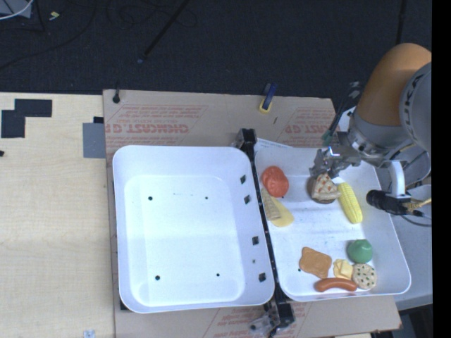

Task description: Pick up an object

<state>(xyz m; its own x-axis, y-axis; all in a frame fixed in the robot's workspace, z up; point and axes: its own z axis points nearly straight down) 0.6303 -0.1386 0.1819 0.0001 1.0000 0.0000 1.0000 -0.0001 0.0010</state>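
You can see the arm (394, 104) reaching in from the right, with its gripper (326, 166) hanging over the far part of the right bin (394, 259). Right under the gripper is a round brown and tan toy food, a bit like a slice of pie (324, 188), and the gripper looks like it is touching the top of it. You cannot tell how wide the gripper is, or whether it really has hold of the pie slice, because the parts are dark and small here. Just beside the pie slice, toward the right edge of the bin, lies a yellow corn cob (350, 202). Near the left edge of the same bin you see a red tomato (275, 182), and just below it a pale yellow piece (277, 211) lying against the left wall. Down by the near edge of the right bin there is a brown toast (315, 262), a red sausage (335, 285), a small yellow block (343, 268), a round cookie (364, 277) and a green ball (360, 251), all close together near the near right corner. The left bin (127, 189) sits right beside the right bin, touching it along the middle.
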